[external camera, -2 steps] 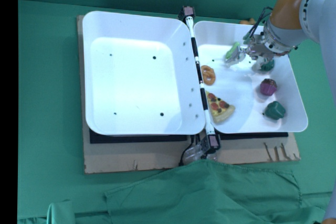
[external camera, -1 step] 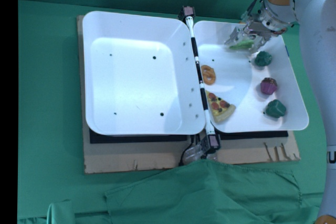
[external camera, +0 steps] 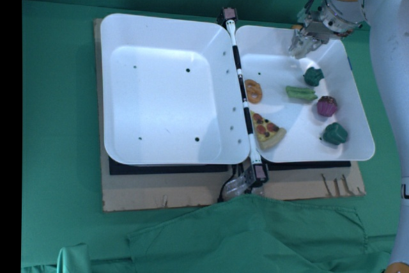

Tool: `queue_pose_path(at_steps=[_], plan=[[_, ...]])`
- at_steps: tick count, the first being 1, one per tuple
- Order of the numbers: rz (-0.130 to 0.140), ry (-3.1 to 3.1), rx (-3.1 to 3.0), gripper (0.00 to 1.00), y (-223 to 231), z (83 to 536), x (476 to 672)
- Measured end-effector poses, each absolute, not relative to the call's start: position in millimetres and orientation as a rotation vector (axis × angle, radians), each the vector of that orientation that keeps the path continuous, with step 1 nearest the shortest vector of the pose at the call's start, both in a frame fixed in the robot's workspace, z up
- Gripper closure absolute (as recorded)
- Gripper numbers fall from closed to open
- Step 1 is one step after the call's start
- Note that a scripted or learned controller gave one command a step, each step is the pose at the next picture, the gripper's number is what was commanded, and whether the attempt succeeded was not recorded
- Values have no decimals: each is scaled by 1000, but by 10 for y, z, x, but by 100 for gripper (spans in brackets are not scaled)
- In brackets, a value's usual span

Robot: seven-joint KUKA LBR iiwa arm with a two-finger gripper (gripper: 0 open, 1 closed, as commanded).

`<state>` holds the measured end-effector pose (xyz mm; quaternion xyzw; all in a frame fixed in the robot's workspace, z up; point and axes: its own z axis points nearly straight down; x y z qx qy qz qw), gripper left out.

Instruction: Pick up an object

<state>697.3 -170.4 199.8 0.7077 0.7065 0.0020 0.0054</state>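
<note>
Green cloth covers the bench (external camera: 57,137), with a brown cardboard sheet (external camera: 192,192) under 2 white bins. A black-and-white rod (external camera: 241,96) runs between them, and rumpled green fabric (external camera: 255,233) lies at the frame's bottom. The left bin (external camera: 115,29) holds nothing. The right bin (external camera: 358,144) holds 6 toys — a pretzel (external camera: 253,91), a pizza slice (external camera: 267,130), a green bean pod (external camera: 300,93), a purple piece (external camera: 326,105) and 2 dark green pieces (external camera: 313,76) (external camera: 335,133). The hand (external camera: 303,46) hovers at the bin's upper edge, just above the upper green piece — fingers slightly spread, pinching nothing.

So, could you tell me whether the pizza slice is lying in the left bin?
No, the pizza slice lies in the right bin, near its lower left corner beside the divider.
</note>
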Motion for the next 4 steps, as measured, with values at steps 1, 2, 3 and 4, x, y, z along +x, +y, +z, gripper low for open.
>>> queue_pose_path(at_steps=[1, 2, 3, 4], plan=[[4, 2212, 2216, 0, -1709, 1995, 6971], [11, 2205, 2216, 0, -1698, 1861, 6193], [4, 2211, 2221, 0, -1883, 1955, 6117], [9, 2204, 2218, 100, -1888, 2081, 6133]])
